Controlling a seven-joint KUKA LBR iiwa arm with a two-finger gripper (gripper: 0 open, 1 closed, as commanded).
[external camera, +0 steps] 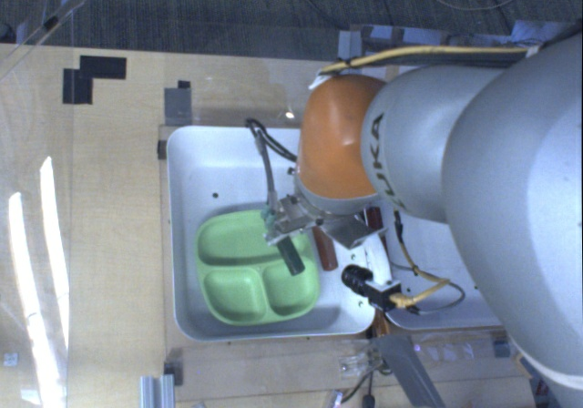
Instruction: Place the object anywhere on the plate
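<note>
A light green divided plate [246, 274] with three compartments lies in the left white bin [196, 178], toward its front. My gripper [293, 242] hangs over the plate's right rim, under the orange wrist band [337, 147]. A dark slim piece [292, 258] points down from it over the plate's right compartment. Beside that, just off the plate's right edge, is a reddish-brown stick-like object [325, 249]. Whether the gripper touches or holds it cannot be made out.
The arm's grey bulk [483, 188] covers most of the right bin. Black cables [264, 156] loop from the wrist over the left bin's back part. A black connector with a yellow wire [369, 286] hangs near the wall between the bins.
</note>
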